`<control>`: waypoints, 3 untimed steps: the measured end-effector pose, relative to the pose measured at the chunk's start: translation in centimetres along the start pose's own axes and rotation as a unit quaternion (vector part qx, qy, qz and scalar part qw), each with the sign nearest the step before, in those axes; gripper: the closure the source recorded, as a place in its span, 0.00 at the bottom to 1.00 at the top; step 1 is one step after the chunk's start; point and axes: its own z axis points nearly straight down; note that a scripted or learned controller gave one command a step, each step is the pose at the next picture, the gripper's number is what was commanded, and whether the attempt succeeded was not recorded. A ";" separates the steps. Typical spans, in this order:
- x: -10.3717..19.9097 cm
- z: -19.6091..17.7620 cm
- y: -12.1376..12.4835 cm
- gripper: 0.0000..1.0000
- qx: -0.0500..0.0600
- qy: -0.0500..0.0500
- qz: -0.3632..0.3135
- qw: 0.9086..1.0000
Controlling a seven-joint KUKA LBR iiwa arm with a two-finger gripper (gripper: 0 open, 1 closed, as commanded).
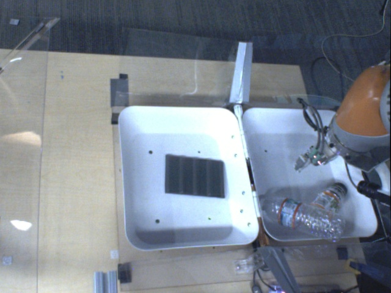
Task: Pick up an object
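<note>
Two clear plastic bottles lie in the right bin (pixel 269 133) near its front edge. One bottle (pixel 292 213) has a blue and orange label, and the other (pixel 328 201) lies slanted beside it toward the right. A dark ridged rectangular pad (pixel 195 176) lies flat in the middle of the left bin (pixel 140 133). My gripper (pixel 310 158) hangs over the middle of the right bin, behind the bottles and apart from them. Nothing shows in its grasp.
The grey arm with its orange band (pixel 365 112) covers the right bin's right side. Cables (pixel 313 118) trail from the wrist. A metal divider post (pixel 241 72) stands behind the joint between the bins. Wooden bench top (pixel 61 163) stretches to the left.
</note>
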 end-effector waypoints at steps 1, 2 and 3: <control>0.0 0.0 0.0 0.00 0.000 0.000 0.000 1.000; -2.5 4.3 -5.3 0.00 -0.002 -0.003 -0.004 1.000; -2.5 3.1 -4.9 1.00 -0.006 -0.005 -0.005 1.000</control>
